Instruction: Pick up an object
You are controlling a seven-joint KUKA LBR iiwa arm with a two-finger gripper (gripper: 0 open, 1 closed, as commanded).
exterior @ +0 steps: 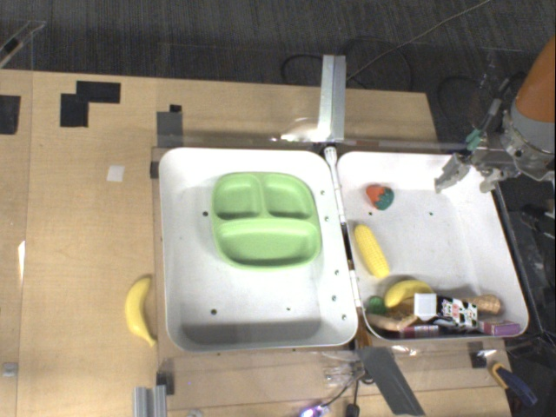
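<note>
White bins w/ grey arm over them: we've got one camera view, so we go through it once.

Gripper (467,174) hangs at the far right corner of the right bin (434,233), arm coming in from the right w/ the orange band just above the wrist. Two fingers read as splayed apart w/ bin floor showing between them, nothing pinched, so we call it released and empty.

Relative to the gripper: nearest candidate is the small red-and-teal toy (379,196), to its left and a touch toward the camera, on bare floor, apart from everything else. Next is the corn cob (371,250), further left and well toward the near side; its long axis runs roughly far-to-near w/ a slight slant, alongside the divider wall. Rest of the stuff is a pile along the near wall, well away from the gripper: a banana (405,292), a white block (425,305), a doll-like figure (465,309) lying along the wall, a purple item (504,328), all touching or overlapping.

Beyond that, far left of the gripper, the left bin (182,233) holds a green divided plate (265,218); a second banana (139,309) lies outside on the bench.

Our judgement: the move turns on a leftward shift then descent; the red-and-teal toy is closest and least crowded. For the cob, fingers should close across its short width.
</note>
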